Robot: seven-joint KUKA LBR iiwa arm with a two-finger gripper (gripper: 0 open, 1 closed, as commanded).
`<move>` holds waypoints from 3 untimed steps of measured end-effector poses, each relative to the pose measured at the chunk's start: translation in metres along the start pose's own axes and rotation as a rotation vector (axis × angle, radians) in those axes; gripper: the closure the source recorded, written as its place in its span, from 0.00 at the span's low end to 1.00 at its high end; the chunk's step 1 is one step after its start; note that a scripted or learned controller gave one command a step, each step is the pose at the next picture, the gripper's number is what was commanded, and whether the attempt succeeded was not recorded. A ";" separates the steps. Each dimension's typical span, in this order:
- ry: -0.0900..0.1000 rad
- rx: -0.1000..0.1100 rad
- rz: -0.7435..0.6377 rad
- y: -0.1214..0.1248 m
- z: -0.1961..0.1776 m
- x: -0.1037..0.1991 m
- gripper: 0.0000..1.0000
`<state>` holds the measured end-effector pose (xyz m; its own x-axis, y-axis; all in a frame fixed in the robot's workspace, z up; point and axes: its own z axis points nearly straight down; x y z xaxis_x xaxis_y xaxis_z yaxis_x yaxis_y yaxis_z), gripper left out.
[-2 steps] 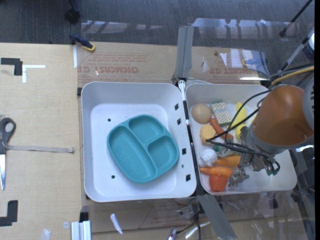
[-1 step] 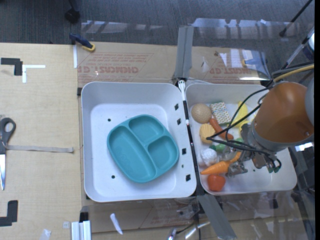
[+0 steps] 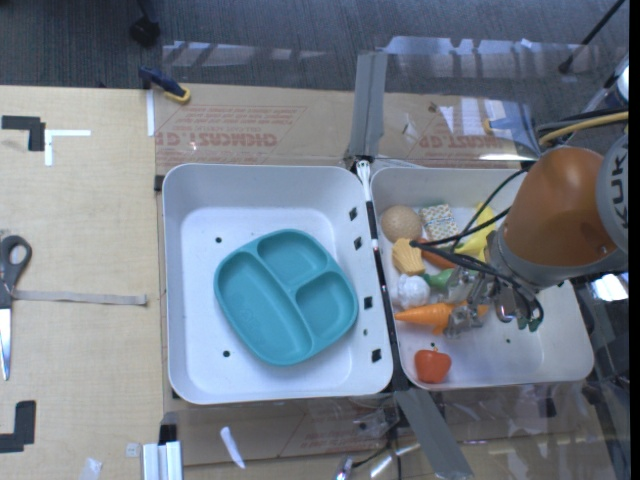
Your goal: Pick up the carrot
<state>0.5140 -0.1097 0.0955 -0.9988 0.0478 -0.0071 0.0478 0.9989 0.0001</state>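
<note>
Red print runs across the clear plastic sheet [image 3: 240, 128] lying on the worktop just beyond the far rim of the left bin [image 3: 175, 298]. It reads mirrored and upside down, and its letters cannot be made out with certainty. A similar line of red print stands on the sheet beyond the right bin [image 3: 580, 363], partly hidden by glare and equally illegible. On the arm [image 3: 560, 208] at the right edge, large black letters "KU" show on its grey casing, the rest cut off by the frame.
</note>
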 end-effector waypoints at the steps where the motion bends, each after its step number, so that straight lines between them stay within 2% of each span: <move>1: 0.003 0.000 0.001 0.000 0.002 0.001 0.00; 2: 0.002 0.001 0.068 -0.056 0.002 0.029 0.00; 3: 0.005 -0.001 0.058 0.017 0.003 0.036 0.00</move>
<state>0.4789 -0.0907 0.0919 -0.9944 0.1055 -0.0019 0.1055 0.9944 0.0011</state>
